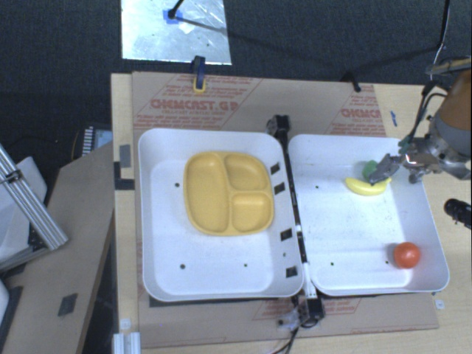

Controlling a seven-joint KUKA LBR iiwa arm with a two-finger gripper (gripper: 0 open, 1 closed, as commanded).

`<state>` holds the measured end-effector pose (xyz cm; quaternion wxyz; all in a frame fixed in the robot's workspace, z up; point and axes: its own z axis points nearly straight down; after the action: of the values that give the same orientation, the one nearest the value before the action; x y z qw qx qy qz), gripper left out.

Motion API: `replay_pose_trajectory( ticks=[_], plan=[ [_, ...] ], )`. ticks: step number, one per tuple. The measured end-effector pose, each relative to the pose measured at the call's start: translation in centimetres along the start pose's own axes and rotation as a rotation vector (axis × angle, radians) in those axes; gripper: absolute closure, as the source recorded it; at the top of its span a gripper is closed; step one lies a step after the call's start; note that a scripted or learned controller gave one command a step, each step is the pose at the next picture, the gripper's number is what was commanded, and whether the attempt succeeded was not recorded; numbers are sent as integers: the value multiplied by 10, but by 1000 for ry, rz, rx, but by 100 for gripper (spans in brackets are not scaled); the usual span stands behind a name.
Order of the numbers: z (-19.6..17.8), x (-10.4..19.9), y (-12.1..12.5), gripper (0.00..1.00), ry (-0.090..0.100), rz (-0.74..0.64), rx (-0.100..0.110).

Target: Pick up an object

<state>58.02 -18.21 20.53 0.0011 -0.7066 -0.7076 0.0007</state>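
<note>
Nearest the camera, a small red-orange ball, perhaps a toy tomato, sits untouched in the near right corner of the right bin, while the left bin holds a yellow divided plate. Farther back in the right bin a yellow toy banana lies on the floor with a small green piece touching its far side, and the gripper hangs just over them. Whether its claw is wide or closed cannot be told, and nothing looks lifted, so the pick seems still ahead: close, grasp and raise.
</note>
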Motion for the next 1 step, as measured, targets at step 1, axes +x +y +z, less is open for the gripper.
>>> replay_pose_trajectory(
  ticks=[1],
  plan=[
    [60,7,-2,0,0,0,0]
  ],
)
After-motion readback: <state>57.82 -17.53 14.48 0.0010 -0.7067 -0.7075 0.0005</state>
